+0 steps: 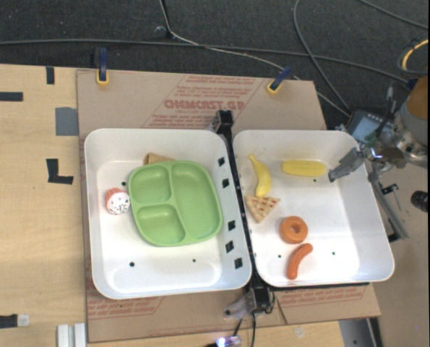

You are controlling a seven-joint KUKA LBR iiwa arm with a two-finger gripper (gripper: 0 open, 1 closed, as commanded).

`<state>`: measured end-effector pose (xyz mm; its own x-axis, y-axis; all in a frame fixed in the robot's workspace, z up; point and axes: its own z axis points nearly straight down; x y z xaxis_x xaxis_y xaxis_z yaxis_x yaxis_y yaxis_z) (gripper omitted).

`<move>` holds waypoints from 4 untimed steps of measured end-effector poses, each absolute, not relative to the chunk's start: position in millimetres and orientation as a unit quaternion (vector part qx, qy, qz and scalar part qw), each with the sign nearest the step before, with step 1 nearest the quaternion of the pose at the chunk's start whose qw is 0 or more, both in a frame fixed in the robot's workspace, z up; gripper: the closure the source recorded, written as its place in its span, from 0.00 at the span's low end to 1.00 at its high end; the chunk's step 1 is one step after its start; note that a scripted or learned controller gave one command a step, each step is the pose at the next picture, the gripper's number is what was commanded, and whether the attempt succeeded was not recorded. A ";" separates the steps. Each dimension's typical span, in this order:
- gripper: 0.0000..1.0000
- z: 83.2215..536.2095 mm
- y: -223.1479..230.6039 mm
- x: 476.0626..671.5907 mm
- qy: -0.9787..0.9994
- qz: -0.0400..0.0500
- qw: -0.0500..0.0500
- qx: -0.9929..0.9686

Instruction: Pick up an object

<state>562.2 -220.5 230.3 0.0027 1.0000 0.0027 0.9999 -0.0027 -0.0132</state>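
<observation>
End effector [348, 166] at right frame edge, over right bin [359, 215] rim, near yellow piece [303, 168]; finger state: cannot tell. Nothing lifted; whole pick left.

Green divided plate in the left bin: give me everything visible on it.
The green divided plate is a matte, plastic-looking tray with rounded corners and three compartments: one wide one along its upper part, two below. It lies flat, right side up, slightly rotated, at the centre of the left bin. Its top edge covers part of a tan item. A small white-and-red ball sits beside its left edge.
</observation>
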 end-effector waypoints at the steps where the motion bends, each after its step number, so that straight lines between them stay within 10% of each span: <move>1: 0.00 237.3 -220.2 564.9 -0.707 0.001 0.000 -0.707; 4: 0.00 83.4 -210.0 575.8 -0.708 0.001 -0.001 -0.707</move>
<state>575.8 -210.0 83.4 -0.0016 1.0000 -0.0033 1.0000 0.0016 0.0001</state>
